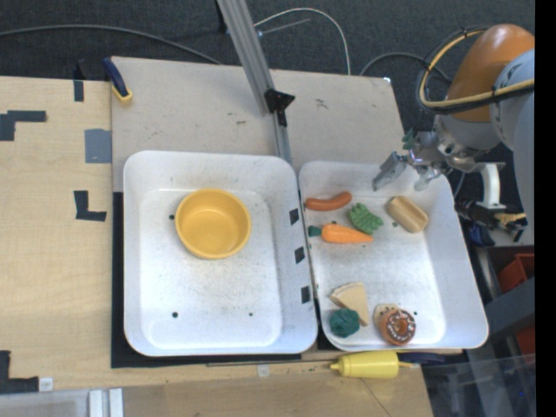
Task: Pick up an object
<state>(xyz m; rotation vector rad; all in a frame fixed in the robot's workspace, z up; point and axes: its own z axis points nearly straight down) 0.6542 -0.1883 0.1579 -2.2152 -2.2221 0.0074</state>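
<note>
Grey arm: the KUKA arm with its orange band [486, 59] reaches in from the right of the camera view, its wrist above the right bin's far right corner.
Gripper: the two-finger gripper [405, 173] hangs at the far rim of the right shallow white bin [452, 259]; its fingers look spread apart and nothing sits between them.
Nearest thing: a tan, stubby cylinder-shaped toy block [407, 214] lies in the right bin's far right part, just beside and below the gripper.
Its axis: the tan block's long axis runs diagonally, from upper left to lower right in the view; neither end is clearly a head.
Other candidates: an orange-red toy sausage [328, 201] and an orange toy carrot [346, 234] lie roughly left to right near the bin's far left, with a green leafy toy [365, 219] between carrot and block.
Near end of bin: a pale wedge of toy cheese [351, 298], a teal lump [344, 322] and a round brown frosted toy [399, 325].
Left bin: the left white bin [148, 259] holds a yellow plastic bowl [213, 223], well apart from the gripper.
Outside: a yellow bottle-shaped toy [368, 365] lies on the bench in front of the right bin.
Step in hand: judged as the approach; nothing is grasped yet.
Next move: probably shifting over the tan block, turning the fingers across its diagonal axis, descending and closing on its short sides.
</note>
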